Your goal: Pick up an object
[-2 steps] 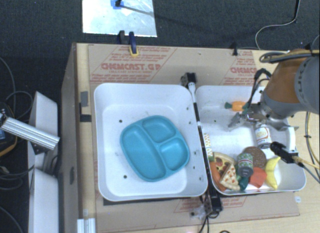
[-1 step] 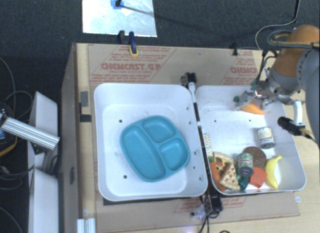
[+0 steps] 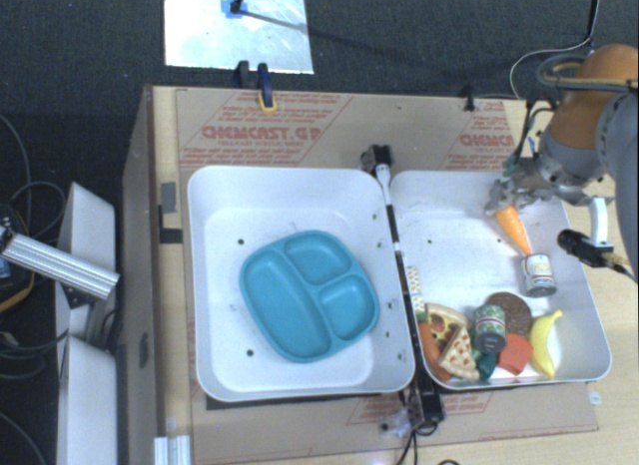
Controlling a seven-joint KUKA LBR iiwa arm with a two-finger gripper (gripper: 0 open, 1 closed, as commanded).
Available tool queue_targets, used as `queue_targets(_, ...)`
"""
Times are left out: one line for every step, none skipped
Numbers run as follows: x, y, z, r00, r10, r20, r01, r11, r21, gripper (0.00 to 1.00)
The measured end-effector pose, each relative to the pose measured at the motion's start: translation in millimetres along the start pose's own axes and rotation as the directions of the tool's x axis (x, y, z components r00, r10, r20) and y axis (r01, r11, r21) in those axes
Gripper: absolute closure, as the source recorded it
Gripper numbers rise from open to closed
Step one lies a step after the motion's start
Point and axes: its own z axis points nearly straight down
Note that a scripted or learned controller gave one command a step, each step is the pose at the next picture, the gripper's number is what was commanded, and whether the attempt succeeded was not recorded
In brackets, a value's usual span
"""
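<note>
Tabletop: brown board (image 3: pixel 300 124) carrying two white bins side by side.
Left bin (image 3: pixel 230 194): holds a blue divided plate (image 3: pixel 308 293).
Right bin (image 3: pixel 449 229): toy carrot (image 3: pixel 513 229) near its far right side; small can (image 3: pixel 539 273) just beside it; banana (image 3: pixel 544 341), pizza slice (image 3: pixel 457 351) and other toy food piled along the near edge.
Gripper (image 3: pixel 511 192): low over the carrot's upper end.
Fingers: cannot tell whether apart or together.

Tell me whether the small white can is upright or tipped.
Tipped: the small white can lies on its side in the right bin, below the carrot.
</note>
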Motion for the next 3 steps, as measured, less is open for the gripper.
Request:
queue_targets(22,-26,-51,1.000,0.005,0.003,-0.005,1.000,-0.006,1.00)
queue_targets(35,-5,-128,1.000,0.004,0.003,-0.004,1.000,-0.008,1.00)
queue_targets(43,0,-117,1.000,0.004,0.002,-0.004,1.000,-0.004,1.00)
